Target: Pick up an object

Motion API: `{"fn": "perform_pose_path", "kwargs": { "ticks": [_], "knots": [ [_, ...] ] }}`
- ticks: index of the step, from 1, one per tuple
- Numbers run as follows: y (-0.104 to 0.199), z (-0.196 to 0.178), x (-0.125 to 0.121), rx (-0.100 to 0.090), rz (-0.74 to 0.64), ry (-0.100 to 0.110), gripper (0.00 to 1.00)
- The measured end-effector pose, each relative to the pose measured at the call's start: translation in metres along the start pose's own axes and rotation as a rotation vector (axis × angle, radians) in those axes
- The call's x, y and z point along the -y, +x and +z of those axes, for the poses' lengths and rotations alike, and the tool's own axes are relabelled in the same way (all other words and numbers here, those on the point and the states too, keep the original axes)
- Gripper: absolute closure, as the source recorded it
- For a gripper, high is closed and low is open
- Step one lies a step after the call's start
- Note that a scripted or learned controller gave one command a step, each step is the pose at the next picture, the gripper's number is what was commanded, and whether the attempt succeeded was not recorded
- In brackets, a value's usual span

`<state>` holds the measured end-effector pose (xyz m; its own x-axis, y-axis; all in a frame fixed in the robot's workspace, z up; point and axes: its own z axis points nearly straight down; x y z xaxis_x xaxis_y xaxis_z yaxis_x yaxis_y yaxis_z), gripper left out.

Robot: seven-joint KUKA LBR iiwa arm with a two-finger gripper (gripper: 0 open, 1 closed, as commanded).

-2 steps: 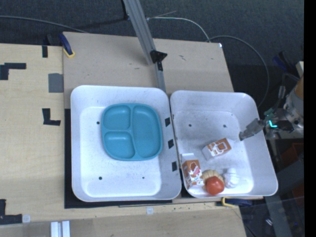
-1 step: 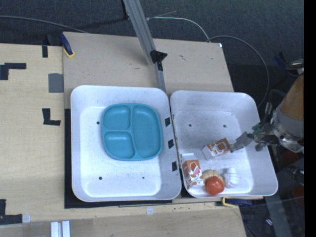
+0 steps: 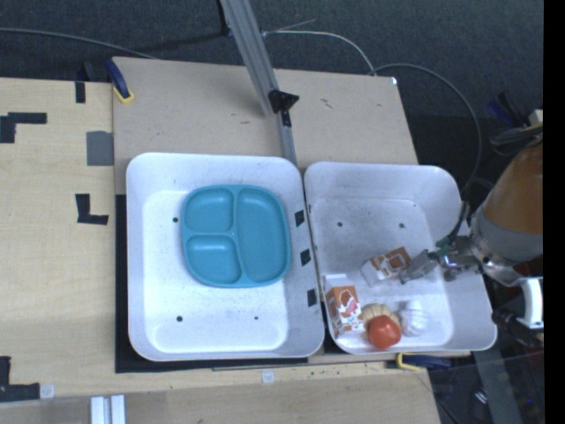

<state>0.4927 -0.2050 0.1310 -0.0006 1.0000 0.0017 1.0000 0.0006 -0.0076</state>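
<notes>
My gripper (image 3: 417, 268) reaches in from the right, low in the right bin (image 3: 371, 188). Its tip is right beside a small brown and white packet (image 3: 389, 261), at the packet's right edge; whether they touch I cannot tell. Nearer the front wall lie a red and white carton (image 3: 342, 307), a red tomato (image 3: 383, 332), a tan bread-like piece (image 3: 374, 312) and a white crumpled item (image 3: 413, 318). The tomato lies against the bread-like piece.
A blue divided plate (image 3: 237, 235) lies in the left bin (image 3: 150, 325). A grey metal bar (image 3: 252, 42) slants down from the top to the bins' shared rim. The arm's orange band (image 3: 523, 193) stands over the right bin's right wall.
</notes>
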Motion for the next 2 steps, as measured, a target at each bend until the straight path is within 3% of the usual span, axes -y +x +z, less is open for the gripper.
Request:
{"fn": "perform_pose_path", "kwargs": {
  "ticks": [1,2],
  "knots": [
    [0.0,0.044,0.0,0.003,0.0,-0.007,0.0],
    [0.001,0.032,0.0,0.001,-0.002,-0.006,1.0]
  ]
}}
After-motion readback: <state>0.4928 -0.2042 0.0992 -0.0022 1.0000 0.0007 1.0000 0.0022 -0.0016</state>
